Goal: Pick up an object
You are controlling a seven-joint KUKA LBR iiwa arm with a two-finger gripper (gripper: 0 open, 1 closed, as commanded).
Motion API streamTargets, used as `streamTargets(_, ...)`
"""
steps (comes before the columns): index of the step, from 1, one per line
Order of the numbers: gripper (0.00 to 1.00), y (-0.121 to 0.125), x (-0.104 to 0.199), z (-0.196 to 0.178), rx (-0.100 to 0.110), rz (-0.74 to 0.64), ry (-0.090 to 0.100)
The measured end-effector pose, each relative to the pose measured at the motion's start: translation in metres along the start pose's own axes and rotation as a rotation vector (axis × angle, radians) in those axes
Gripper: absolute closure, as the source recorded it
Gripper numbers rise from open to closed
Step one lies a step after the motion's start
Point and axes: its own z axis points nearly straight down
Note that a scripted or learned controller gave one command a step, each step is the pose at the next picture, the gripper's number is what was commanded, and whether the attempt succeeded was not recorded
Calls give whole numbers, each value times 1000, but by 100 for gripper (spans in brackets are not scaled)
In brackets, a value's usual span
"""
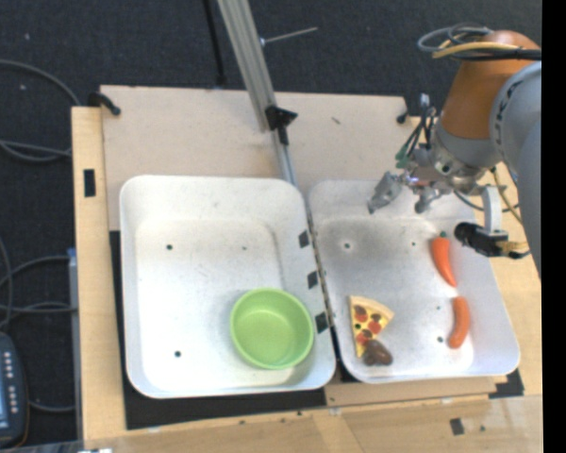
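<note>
**A:** Where does the gripper [402, 192] sit at this moment?

**B:** Over the far edge of the right bin [358, 234], toward its far right corner. Its fingers look spread, one pointing off toward the bin's far left corner, and there is nothing between them.

**A:** So what is the nearest thing to take?

**B:** The upper carrot [442, 260], I'd say. It lies by the bin's right edge, toward the near side from the gripper and a little to the right of it, near but not touching.

**A:** And how does it lie?

**B:** Its long axis runs roughly from the far edge to the near edge, tilted slightly. A second carrot [459, 322] lies past it along the same right edge, closer to the near right corner, on much the same line.

**A:** Anything else in reach?

**B:** A pizza slice [369, 327] sits near the near left corner of that bin, and a green bowl [272, 327] in the left bin [170, 253], by its near right corner. Both are well apart from the gripper

**A:** Then the move?

**B:** Probably down and toward the near right, with the fingers set across the carrot's width
</note>
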Motion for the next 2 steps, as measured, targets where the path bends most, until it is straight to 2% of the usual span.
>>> streamTargets(1, 0, -7, 1, 45, -2, -1, 0)
streamTargets(2, 100, -5, 0, 31, -9, 0, 0)
